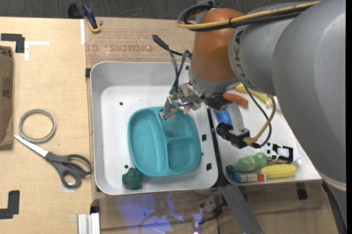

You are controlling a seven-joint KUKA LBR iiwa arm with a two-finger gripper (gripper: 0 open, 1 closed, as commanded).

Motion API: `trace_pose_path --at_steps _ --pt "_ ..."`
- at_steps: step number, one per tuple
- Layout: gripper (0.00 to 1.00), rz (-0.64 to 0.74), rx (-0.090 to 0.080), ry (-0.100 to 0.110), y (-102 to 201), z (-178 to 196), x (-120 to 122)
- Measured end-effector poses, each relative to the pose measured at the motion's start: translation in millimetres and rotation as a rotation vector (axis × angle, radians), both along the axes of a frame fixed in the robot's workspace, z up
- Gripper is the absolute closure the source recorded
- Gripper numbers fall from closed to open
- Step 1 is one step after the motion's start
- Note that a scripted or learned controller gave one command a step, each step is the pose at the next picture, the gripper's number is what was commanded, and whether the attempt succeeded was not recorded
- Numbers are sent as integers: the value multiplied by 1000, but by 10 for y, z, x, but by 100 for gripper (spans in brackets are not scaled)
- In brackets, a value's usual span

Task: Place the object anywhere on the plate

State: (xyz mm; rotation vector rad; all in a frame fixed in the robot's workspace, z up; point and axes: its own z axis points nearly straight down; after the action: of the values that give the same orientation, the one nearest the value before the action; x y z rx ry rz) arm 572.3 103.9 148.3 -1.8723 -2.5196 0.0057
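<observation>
From left to right I see a dark green lumpy object (pixel 132 178) in the left white bin's (pixel 104 117) front corner, then a teal three-compartment plastic plate (pixel 163 142). The gripper (pixel 175 107) hovers over the plate's far rim, well apart from the green object; I cannot tell its state.

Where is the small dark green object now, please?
In the camera view, the small dark green object lies in the front left corner of the left bin, just off the lower left edge of the teal divided plate.
</observation>
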Motion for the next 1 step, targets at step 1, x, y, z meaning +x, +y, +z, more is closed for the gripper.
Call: trace_pose_path --at_steps 1 --pt "100 130 0 -4 -175 1416 100"
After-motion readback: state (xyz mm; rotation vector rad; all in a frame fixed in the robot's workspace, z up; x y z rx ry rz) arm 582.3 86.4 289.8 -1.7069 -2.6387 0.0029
